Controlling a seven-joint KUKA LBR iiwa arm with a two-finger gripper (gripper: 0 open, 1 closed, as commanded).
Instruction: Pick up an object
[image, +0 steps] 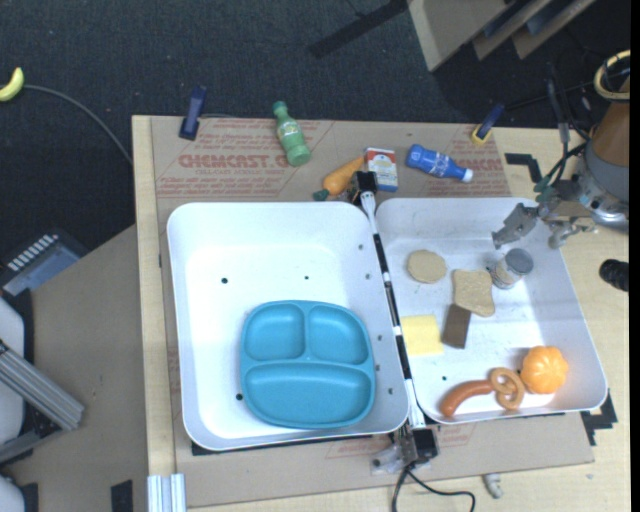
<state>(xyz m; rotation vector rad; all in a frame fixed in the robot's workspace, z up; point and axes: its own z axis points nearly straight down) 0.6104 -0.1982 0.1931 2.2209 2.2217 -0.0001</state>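
Your gripper (528, 228) hangs spread wide over the right white bin's (585, 340) far right corner, holding nothing. Going left to right: a blue sectioned plastic tray (306, 362) lies in the left white bin (200, 300); a round tan cookie (427, 266) is nearer, but the small grey cylinder (513, 266), just below the gripper, looks the easiest pick. Descend straight, minding the near wall; open floor lies toward the middle.

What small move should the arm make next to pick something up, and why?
Probably lower the tool straight down toward the small grey can: the tool hangs over the right bin near its back edge, and the can lies just below it in the view.
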